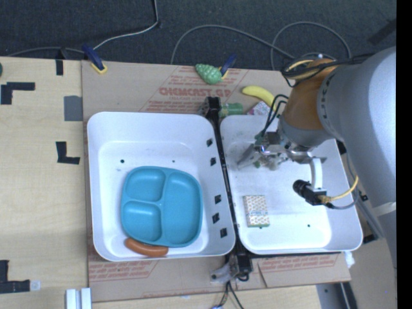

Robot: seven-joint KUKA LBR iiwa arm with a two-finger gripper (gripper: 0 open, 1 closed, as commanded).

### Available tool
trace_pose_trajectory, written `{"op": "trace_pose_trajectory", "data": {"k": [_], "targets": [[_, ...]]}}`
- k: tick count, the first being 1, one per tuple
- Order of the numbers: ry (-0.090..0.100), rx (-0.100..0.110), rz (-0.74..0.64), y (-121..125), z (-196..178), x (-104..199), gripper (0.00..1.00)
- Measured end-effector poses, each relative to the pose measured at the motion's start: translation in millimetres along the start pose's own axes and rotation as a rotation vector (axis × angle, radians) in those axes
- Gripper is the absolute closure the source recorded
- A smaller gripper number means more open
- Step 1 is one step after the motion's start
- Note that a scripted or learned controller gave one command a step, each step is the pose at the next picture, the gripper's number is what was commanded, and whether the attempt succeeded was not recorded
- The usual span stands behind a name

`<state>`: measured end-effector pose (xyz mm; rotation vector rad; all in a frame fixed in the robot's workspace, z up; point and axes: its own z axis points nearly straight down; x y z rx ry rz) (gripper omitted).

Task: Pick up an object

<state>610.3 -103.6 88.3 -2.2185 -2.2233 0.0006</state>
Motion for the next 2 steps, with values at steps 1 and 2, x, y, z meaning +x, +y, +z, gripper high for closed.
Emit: {"op": "trace_pose_trajectory", "data": {"k": [1,2], "targets": [[-0.002,0.000,0.002,54.6,3.2,4.1,0.00],[-0.001,0.006,0.002,56.6,2.9,3.8,0.00]]}}
